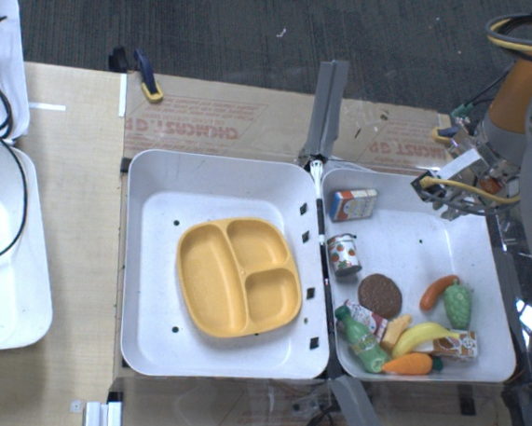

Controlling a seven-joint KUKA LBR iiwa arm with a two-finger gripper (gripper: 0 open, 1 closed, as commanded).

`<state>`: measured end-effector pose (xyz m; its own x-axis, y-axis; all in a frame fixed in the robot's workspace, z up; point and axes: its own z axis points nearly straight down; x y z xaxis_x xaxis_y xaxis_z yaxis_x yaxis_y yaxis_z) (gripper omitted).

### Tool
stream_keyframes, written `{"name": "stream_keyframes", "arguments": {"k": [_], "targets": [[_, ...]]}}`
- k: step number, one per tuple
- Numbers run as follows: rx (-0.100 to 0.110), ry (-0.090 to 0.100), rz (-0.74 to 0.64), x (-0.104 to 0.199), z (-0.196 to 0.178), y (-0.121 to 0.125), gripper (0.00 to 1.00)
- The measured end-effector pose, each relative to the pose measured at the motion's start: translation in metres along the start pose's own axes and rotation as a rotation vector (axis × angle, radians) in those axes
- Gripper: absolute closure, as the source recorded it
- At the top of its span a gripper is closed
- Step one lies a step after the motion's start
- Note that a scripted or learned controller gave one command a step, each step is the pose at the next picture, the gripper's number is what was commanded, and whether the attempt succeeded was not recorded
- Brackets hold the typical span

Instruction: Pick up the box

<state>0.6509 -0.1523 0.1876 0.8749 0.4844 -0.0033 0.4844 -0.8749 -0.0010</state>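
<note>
Camera view, looking down at a slant.

Pale wooden table (80, 105), bearing two shallow white plastic bins side by side.

Left white bin (151, 243): one yellow plastic tray with three compartments (238, 275), lying flat near the middle, turned slightly askew.

Right white bin (459, 245), contents:
- Small blue, white and orange cardboard box (353, 205), lying in the far left corner, near the wall between the bins, apart from the other items and well apart from the tool.
- Red and white printed can (343, 255), on its side, just nearer than the cardboard box, by the same wall.
- Flat brown round disc (380, 294), toward the middle.
- Orange sausage-shaped piece (439, 291) just beside a green bumpy toy fruit (458, 306), toward the right wall.
- Heap along the near edge: green toy bottle (363, 341), yellow toy banana (420, 337), orange toy carrot (408, 363), small printed packet (456, 345).

Grey arm with orange band (520, 101), reaching in from the right.

Tool (456, 205): above the far right part of the right white bin; released or clenched, cannot tell.
</note>
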Motion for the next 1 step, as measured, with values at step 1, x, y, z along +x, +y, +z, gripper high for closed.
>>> {"name": "stream_keyframes", "arguments": {"k": [1], "targets": [[0.002,-0.001,0.296,-0.0031,0.0670,0.0019,0.00]]}}
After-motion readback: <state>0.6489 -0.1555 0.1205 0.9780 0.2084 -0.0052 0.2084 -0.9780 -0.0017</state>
